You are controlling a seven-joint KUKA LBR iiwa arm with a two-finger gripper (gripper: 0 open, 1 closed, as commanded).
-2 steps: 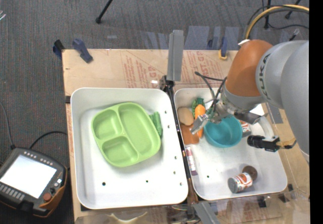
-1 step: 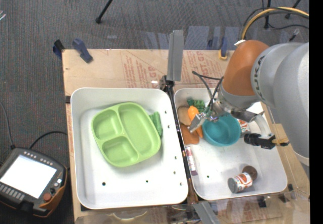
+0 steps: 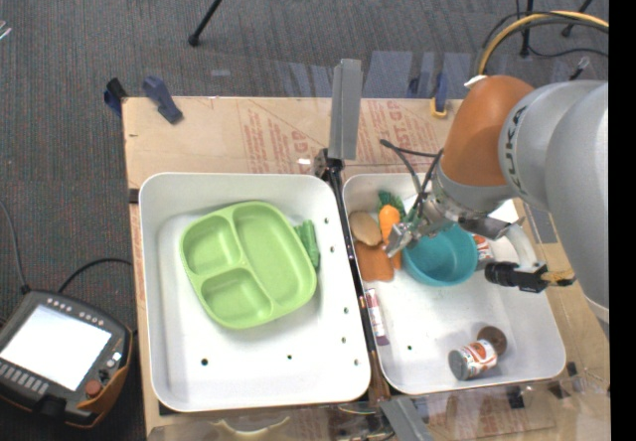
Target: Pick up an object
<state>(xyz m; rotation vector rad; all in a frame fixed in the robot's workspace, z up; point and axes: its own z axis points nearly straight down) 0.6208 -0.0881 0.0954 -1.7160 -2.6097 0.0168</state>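
1. Target candidates: carrot (image 3: 389, 221) and potato (image 3: 364, 227), packed touching at right bin (image 3: 437, 369) upper left, beside teal bowl (image 3: 441, 256).
2. Gripper (image 3: 405, 233) low over this cluster; jaw state impossible to tell.
3. Risk: pinching two items together, or slipping off rounded carrot.
4. Risk: snagging bowl rim, shoving bowl toward can (image 3: 473, 358).

A teach pendant (image 3: 55, 355) lies on the floor left of the bench (image 3: 229, 136).

the green divided tray (image 3: 248, 263) looks like smooth, slightly glossy plastic, as do the white bins (image 3: 159, 330). the bench top (image 3: 238, 136) at upper left is matt printed cardboard, and the can (image 3: 472, 360) at lower right has shiny metal ends.
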